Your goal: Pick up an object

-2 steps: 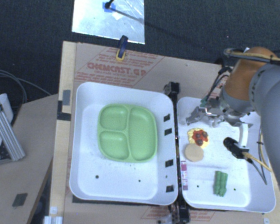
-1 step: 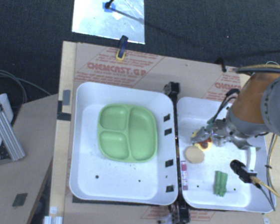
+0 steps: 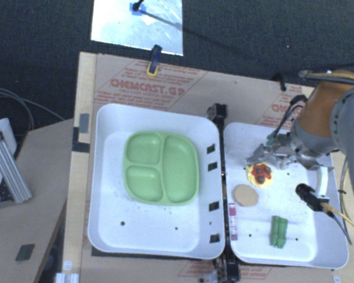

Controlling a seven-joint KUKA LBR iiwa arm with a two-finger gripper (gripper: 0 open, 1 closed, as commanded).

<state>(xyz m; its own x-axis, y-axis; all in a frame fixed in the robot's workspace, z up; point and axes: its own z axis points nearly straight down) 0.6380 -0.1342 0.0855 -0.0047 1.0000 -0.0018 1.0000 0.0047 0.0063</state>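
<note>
In the right bin (image 3: 326, 253) lie a small yellow round piece with red topping (image 3: 259, 174), a tan round cookie-like disc (image 3: 245, 195) and a green ridged piece (image 3: 278, 231). My gripper (image 3: 263, 157) hangs over the bin's upper middle, its tip just above the yellow and red piece. Nothing shows between the gripper's parts from this angle. The grey arm with its orange band (image 3: 320, 109) comes in from the right.
The left bin (image 3: 101, 218) holds a light green divided plate (image 3: 161, 167) with three compartments. A black divider with clips (image 3: 219, 174) runs between the bins. A shiny square sheet (image 3: 140, 12) lies beyond the bench at the top.
</note>
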